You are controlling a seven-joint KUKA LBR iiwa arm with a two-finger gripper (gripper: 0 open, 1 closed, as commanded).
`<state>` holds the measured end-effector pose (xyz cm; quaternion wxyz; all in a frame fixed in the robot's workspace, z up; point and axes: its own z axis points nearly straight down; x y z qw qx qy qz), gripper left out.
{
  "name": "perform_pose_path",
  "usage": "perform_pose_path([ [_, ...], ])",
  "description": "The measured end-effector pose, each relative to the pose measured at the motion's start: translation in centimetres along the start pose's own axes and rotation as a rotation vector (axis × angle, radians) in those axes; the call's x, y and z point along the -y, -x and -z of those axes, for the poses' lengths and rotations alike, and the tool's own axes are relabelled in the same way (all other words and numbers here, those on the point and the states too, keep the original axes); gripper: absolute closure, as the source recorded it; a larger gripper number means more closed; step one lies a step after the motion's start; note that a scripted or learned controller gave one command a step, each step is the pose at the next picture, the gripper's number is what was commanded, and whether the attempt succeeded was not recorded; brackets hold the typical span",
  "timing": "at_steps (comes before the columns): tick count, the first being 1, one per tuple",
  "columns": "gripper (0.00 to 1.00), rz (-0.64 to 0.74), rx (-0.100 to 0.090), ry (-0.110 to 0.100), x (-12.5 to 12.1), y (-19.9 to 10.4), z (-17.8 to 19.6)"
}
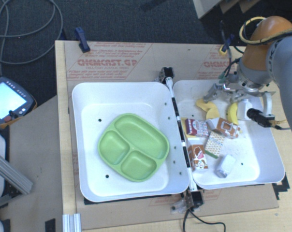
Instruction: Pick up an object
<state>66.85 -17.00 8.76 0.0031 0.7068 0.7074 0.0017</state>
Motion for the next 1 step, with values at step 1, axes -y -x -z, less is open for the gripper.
perform_pose_path([
  [1, 0.0, -0.001, 0.0, -0.001, 4.9, 1.61, 0.04],
])
